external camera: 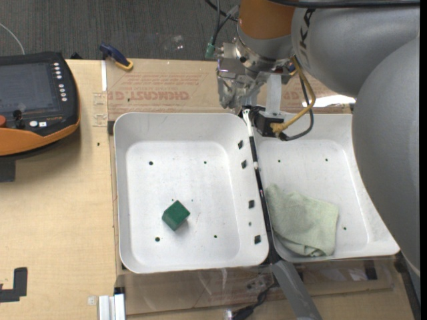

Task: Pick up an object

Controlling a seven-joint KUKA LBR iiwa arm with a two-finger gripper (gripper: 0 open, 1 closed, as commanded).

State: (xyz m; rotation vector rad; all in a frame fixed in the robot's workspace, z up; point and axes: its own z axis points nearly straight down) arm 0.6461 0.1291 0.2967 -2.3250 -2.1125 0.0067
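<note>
A small green block [176, 215] lies in the left bin [133, 179], toward its front. A crumpled pale green cloth [303, 222] rests in the right bin [353, 179] near the front. My gripper [235, 97] hangs high above the back edge of the bins, close to the divider between them, far from both objects. Nothing shows between its fingers.
An orange and black teach pendant [33, 102] sits on the wooden bench at the left. A cardboard sheet [160, 89] lies behind the left bin. The large grey arm body [380, 79] covers the upper right. Cables hang near the wrist.
</note>
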